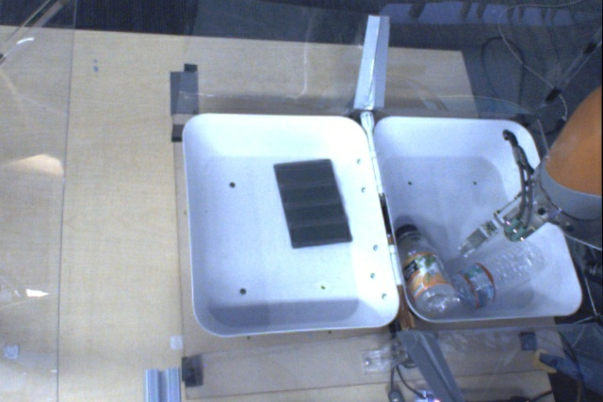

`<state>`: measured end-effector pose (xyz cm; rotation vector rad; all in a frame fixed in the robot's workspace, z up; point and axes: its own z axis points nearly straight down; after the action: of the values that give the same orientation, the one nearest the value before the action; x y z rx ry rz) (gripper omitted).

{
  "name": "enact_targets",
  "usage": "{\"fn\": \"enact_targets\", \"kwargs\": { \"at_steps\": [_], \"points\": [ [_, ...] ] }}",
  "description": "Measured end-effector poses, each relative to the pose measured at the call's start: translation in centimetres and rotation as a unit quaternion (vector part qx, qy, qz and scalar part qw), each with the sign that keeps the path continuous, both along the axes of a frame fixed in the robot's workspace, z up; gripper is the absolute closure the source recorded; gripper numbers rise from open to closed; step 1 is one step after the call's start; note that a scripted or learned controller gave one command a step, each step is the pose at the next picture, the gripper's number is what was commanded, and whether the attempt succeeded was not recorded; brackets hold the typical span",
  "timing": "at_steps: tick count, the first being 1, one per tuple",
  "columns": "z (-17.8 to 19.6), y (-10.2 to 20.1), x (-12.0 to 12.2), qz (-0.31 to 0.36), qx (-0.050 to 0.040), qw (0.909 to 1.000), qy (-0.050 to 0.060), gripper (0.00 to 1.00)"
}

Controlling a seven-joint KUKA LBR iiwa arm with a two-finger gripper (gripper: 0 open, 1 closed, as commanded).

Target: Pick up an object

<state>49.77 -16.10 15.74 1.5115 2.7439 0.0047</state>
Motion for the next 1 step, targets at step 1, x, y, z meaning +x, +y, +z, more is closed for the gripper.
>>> {"fn": "enact_targets", "kwargs": {
  "at_steps": [1],
  "points": [
    [-5.62,3.6,-0.65,-0.048,-0.0017,0.9989,-0.002,0.0]
  ]
}}
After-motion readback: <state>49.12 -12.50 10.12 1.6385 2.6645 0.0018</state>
